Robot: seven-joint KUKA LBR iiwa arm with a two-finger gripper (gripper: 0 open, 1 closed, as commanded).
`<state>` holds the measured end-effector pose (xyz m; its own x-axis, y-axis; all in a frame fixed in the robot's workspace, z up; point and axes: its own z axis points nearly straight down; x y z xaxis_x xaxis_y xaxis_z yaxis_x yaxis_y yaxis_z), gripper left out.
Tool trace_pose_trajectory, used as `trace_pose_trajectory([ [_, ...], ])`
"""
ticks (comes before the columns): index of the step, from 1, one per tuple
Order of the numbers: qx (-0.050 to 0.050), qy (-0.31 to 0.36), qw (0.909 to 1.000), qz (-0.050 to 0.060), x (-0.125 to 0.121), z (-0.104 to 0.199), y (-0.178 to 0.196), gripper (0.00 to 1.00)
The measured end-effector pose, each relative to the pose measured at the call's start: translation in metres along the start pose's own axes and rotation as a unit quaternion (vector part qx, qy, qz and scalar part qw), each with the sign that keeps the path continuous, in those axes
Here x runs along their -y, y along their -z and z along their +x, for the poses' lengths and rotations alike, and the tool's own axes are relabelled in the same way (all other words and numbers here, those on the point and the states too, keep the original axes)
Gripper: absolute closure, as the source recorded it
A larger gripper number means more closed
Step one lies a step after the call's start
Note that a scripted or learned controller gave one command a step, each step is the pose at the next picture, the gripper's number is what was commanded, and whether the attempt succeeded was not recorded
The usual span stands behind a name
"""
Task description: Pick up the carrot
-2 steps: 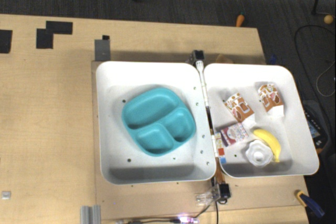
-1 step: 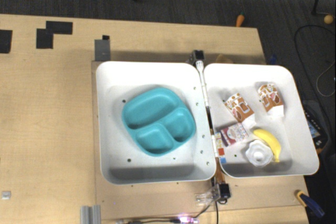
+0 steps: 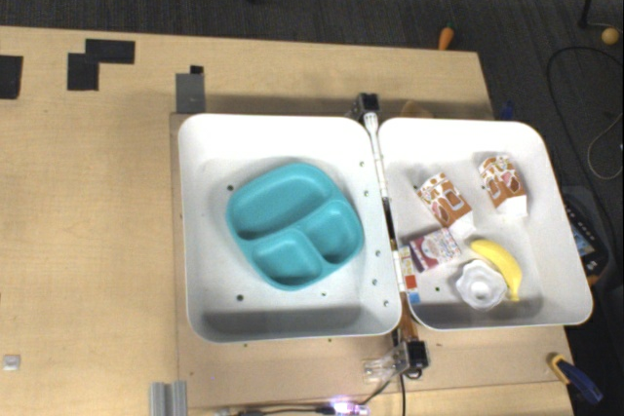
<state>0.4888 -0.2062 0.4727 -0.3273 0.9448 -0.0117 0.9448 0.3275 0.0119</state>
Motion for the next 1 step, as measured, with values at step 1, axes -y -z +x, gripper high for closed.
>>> trace_pose_trajectory([
  [1, 0.0, 0.0, 1.0, 0.0, 0.0, 0.0, 0.0, 0.0],
])
